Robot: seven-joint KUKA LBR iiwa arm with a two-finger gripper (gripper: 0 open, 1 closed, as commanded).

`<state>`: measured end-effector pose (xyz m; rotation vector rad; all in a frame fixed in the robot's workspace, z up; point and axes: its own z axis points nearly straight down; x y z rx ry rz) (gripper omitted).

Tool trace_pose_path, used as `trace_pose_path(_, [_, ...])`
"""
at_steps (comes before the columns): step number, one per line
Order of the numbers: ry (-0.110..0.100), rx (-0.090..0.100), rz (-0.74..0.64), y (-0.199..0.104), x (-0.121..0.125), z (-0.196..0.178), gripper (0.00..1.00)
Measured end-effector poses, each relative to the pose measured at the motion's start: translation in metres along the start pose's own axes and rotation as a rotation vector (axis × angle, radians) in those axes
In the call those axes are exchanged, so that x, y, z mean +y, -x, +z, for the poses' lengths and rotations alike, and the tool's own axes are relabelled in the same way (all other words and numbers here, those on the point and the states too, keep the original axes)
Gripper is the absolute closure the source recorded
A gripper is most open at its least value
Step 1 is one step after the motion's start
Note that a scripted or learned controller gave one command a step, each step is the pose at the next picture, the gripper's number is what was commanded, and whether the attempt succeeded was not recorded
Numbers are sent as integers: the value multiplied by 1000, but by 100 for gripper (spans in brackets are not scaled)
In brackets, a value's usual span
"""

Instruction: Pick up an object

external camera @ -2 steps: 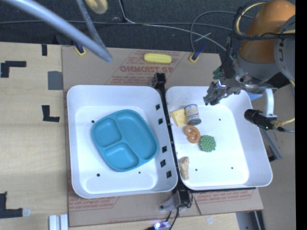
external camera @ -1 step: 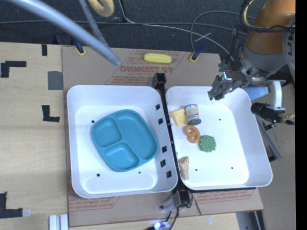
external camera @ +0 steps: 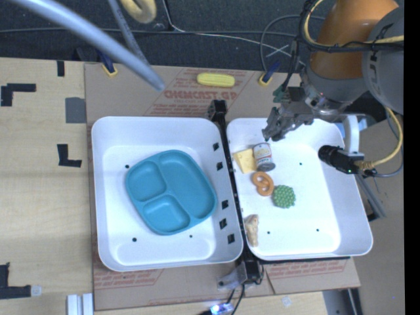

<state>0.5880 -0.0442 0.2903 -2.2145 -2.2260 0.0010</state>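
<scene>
My end effector (external camera: 274,131) hung over the far part of the right bin (external camera: 328,238), its dark tip low above the white floor. Whether it stood wide or narrow I could not tell (the wrist hid that part), and nothing showed gripped in it.

Just beside the tip, on its near-left side, stood a small can (external camera: 263,156) with a grey top, upright. Touching that can on the left lay a pale yellow block (external camera: 244,161), like a slice of cheese. Nearer still from my end effector lay a pretzel (external camera: 263,183), and just to the right of it a round green piece (external camera: 283,196) with a bumpy surface, like broccoli. Well apart from my tip, at the near-left edge of the same bin, lay a small beige piece (external camera: 251,228) that I could not make out.

Left of my end effector, across the divider, the left bin (external camera: 108,241) held a blue sectioned plate (external camera: 170,191), lying flat with three compartments. Beyond both bins, on the cardboard sheet (external camera: 125,87) covering the counter (external camera: 39,195), a yellow banana-like item (external camera: 216,80) lay to the far left of my tip.
</scene>
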Motion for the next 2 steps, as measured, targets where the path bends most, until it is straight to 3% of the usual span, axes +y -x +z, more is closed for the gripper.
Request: trace_pose_path(2, [-2,-1,1,-100,-16,44,100])
